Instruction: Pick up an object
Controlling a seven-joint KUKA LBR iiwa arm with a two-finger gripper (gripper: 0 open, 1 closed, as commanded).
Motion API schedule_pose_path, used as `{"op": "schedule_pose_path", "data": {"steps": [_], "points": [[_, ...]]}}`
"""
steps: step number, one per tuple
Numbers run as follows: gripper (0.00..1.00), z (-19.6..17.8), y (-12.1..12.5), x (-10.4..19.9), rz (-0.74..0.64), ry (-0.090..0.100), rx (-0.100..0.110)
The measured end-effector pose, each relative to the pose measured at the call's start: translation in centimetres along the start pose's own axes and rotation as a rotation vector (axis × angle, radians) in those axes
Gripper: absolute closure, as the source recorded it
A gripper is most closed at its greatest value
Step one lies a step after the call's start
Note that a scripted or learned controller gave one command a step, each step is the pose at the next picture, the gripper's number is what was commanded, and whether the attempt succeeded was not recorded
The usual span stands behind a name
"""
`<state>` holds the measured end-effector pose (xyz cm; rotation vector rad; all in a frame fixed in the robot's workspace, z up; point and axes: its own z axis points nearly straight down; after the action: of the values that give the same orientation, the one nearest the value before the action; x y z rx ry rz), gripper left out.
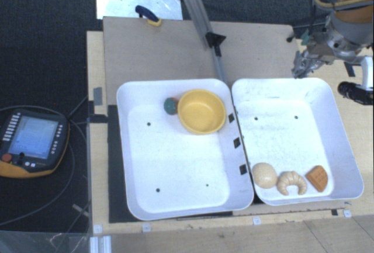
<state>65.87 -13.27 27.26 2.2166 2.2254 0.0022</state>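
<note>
The right bin point(327, 106) holds three food-like items along its near edge: a round beige bun point(264, 175), a curved croissant point(291, 182) and an orange waffle piece point(318, 178). In the left bin point(140, 187) a yellow bowl point(201, 111) stands at the far side with a small dark green ball point(170, 106) touching its left. My gripper point(301, 65) hangs above the far edge of the right bin, well away from all the items, and its fingers look close together with nothing between them.
A metal pole point(196, 3) slants across the board behind the bins. A teach pendant point(32, 141) lies on the floor at the left. A blue and yellow clamp point(147, 14) sits at the board's far edge.
</note>
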Motion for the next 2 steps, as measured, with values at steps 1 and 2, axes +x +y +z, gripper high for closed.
{"op": "schedule_pose_path", "data": {"steps": [1,2], "points": [[1.0,1.6,-1.4,5.4,-0.001,0.001,0.001],[1.0,1.4,-2.0,10.3,-0.001,0.001,0.001]]}}
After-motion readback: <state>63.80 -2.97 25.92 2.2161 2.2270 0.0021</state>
